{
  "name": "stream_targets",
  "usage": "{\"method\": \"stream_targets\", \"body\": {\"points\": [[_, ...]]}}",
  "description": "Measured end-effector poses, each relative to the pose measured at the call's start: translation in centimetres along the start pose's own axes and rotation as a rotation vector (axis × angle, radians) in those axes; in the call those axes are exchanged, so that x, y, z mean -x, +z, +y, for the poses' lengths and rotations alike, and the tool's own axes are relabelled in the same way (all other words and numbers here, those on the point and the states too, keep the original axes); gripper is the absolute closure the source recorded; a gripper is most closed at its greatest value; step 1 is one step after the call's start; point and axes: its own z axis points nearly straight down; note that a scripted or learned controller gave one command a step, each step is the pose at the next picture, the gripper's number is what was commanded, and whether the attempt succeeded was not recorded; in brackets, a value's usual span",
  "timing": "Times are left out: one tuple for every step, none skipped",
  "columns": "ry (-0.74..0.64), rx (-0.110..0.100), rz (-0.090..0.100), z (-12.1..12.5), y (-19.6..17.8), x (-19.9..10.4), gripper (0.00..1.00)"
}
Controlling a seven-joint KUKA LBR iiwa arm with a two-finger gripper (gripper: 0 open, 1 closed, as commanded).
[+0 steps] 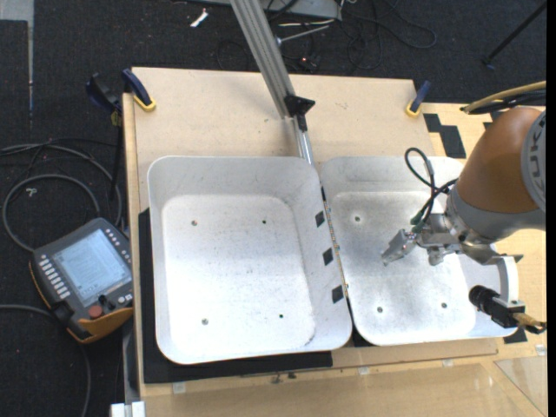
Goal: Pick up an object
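White plastic forms both bins, speckled with fine dark flecks. The left bin [152, 233] and right bin [373, 168] sit side by side, touching along their inner rims, where a few black tape marks [327, 254] run from far to near. These marks carry no writing I can read.

The gripper [397, 250] hangs over the middle of the right bin, pointing left. Whether it is open or closed cannot be told at this slant, nor whether it has hold of anything. I cannot make out the object to be picked.

The arm [504, 172] comes in from the right, orange band above grey wrist, with a black cable [421, 172] looping by it.

The bench [217, 111] is pale plywood, with a clamp [139, 91] at its far left corner and another clamp [419, 98] at its far right. A black mat [234, 367] shows under the left bin's near edge. A metal rail [261, 42] slants from the far side down to the bins' join.

On the dark carpet [52, 59] to the left lies a pendant [82, 272] with a lit screen, its text too small to read, beside loose wires [26, 198].
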Motion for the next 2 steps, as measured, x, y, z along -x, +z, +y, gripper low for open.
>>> {"method": "stream_targets", "body": {"points": [[0.001,-0.002,0.001,-0.94,5.93,0.22,0.00],[0.001,0.005,0.000,-0.88,6.00,0.19,0.00]]}}
